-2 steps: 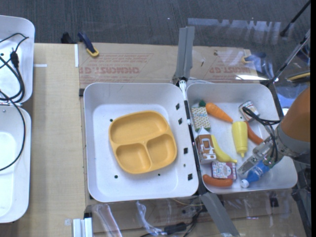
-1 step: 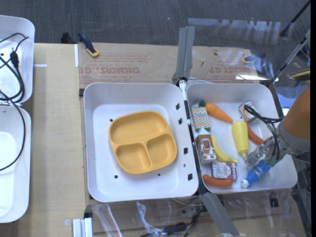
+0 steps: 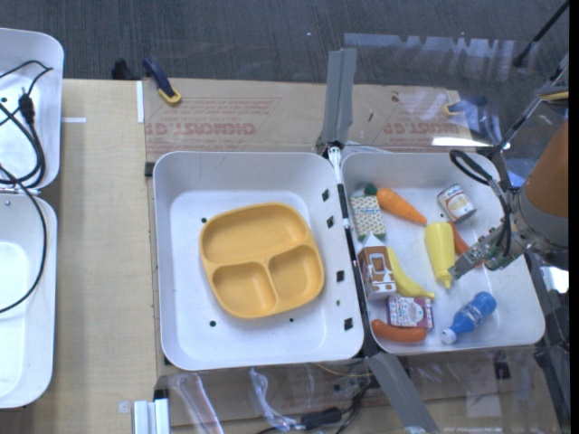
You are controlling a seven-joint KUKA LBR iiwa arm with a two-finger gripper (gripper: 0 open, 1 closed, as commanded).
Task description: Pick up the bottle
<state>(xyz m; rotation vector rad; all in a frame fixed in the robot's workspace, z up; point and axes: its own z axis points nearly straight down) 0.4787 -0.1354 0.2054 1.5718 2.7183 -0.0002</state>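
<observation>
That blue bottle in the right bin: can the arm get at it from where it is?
Probably yes. The bottle lies in the open with nothing on top, and the gripper hangs just above it.

Blue bottle (image 3: 472, 316), yellow plate (image 3: 261, 260), perhaps orange carrot (image 3: 400, 205).

In my left bin (image 3: 172, 242) a yellow divided plate (image 3: 261, 259) lies at the middle. My right bin (image 3: 529, 328) carries a carrot (image 3: 400, 205) near its far edge, a banana (image 3: 407, 278) mid-floor and a can (image 3: 456, 203) toward the far right corner.

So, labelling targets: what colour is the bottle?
Blue with a white cap, camera view: bottle.
</observation>
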